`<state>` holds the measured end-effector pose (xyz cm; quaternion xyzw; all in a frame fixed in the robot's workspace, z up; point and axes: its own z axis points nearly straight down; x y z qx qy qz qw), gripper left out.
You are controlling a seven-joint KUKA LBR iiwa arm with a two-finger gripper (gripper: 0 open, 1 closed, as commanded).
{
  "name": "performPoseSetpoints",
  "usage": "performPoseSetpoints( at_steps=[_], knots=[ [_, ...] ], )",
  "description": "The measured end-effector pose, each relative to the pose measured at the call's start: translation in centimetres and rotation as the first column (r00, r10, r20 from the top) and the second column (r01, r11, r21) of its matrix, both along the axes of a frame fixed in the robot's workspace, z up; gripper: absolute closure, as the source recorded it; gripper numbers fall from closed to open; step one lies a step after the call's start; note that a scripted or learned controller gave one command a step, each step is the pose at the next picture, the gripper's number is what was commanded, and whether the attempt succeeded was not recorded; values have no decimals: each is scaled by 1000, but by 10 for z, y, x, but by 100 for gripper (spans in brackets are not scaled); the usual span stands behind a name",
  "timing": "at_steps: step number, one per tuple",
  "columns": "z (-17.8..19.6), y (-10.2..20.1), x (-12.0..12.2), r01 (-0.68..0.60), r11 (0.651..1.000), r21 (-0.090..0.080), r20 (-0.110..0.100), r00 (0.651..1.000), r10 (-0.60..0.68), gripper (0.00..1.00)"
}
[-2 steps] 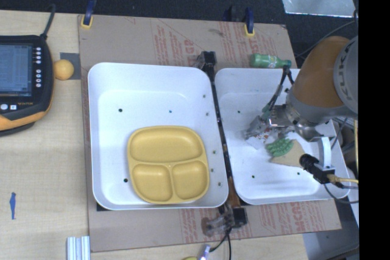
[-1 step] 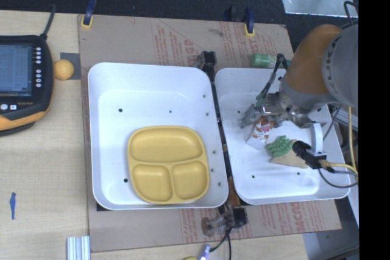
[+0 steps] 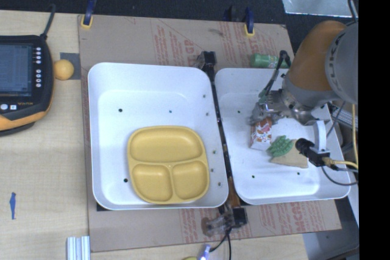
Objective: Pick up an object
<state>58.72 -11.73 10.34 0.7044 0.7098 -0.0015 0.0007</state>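
While the claw (image 3: 263, 114) hangs just above a red-and-white packet (image 3: 262, 133) — its spread can't be told.

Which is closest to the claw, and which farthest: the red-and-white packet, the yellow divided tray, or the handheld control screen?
From the claw:
1. Red-and-white packet, just below it in the right bin.
2. Yellow divided plastic tray, in the left bin.
3. Black-and-orange handheld control screen, at the bench's far left edge.
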Motion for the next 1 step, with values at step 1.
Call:
performPoseSetpoints(
  at_steps=[1],
  knots=[
    [89, 73, -25, 2, 1000, 4, -1, 1000, -2, 100]
  ],
)
